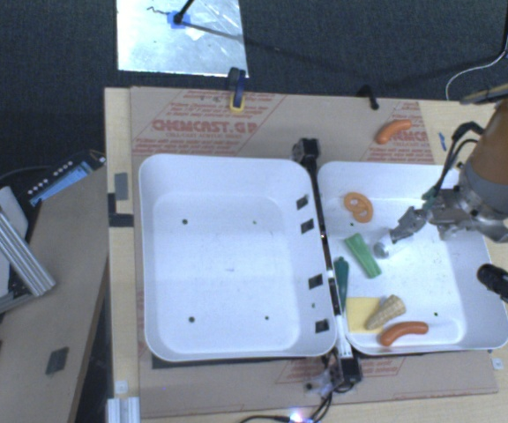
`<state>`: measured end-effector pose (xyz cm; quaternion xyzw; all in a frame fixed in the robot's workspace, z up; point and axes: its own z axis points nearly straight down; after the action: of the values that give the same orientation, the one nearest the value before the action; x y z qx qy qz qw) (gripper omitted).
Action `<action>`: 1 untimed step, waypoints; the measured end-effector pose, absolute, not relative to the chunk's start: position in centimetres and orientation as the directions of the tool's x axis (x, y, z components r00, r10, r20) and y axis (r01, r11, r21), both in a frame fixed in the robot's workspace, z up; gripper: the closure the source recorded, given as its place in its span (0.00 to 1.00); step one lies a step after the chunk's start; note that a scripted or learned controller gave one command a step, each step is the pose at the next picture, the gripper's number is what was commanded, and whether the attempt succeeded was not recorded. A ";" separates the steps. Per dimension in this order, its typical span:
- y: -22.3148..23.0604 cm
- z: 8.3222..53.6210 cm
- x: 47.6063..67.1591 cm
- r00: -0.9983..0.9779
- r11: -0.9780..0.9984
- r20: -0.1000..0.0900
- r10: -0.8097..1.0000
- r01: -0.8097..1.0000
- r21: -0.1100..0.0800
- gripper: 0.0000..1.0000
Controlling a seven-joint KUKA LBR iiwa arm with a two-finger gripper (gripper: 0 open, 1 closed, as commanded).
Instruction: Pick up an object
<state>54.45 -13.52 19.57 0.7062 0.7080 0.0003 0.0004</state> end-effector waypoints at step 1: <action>-13.8 10.2 48.4 0.001 -0.001 0.003 1.000 1.000 -0.006 0.00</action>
<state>48.37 -13.78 10.19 0.7073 0.7069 -0.0012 -0.0032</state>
